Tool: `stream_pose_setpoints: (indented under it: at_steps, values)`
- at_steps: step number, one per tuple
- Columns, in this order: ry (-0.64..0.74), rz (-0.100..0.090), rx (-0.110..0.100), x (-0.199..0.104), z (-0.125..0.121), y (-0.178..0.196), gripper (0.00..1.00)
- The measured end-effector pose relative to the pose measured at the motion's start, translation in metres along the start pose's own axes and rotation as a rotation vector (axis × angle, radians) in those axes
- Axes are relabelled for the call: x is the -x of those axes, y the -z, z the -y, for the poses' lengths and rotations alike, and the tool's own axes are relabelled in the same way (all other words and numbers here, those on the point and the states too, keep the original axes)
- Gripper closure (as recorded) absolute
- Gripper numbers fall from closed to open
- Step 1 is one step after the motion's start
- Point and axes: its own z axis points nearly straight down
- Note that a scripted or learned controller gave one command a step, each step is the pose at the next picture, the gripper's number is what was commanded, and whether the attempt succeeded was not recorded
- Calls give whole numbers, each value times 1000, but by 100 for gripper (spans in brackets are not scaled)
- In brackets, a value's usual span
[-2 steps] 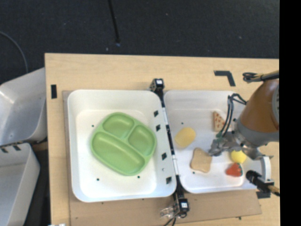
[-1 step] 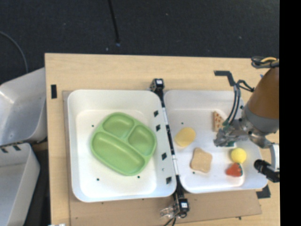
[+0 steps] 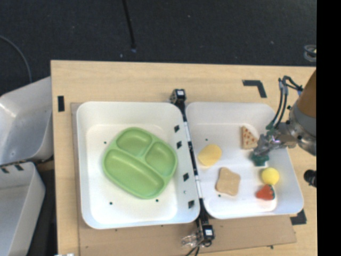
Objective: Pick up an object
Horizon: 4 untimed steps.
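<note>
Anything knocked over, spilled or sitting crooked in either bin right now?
Nothing stands out. The green divided plate lies flat in the left bin. In the right bin, the pizza slice, bread slice, yellow round piece and lemon lie apart.

Desk point(image 3: 122, 81) showing pale matt wood grain. White bins point(image 3: 85, 143) looking smooth, slightly glossy plastic. Green divided plate point(image 3: 139, 163) reading as smooth plastic, softly shining.

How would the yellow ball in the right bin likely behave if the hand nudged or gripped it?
The yellow ball looks round and smooth, so it would probably roll when nudged. It sits by the red piece, which may block it on that side. Its curved surface could slip from a pinch.
</note>
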Motion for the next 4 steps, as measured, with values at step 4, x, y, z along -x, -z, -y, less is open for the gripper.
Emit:
stream_pose_setpoints:
  at_steps: [4]
  values:
    - [2, -3, -7, -160, -69, 53, 100]
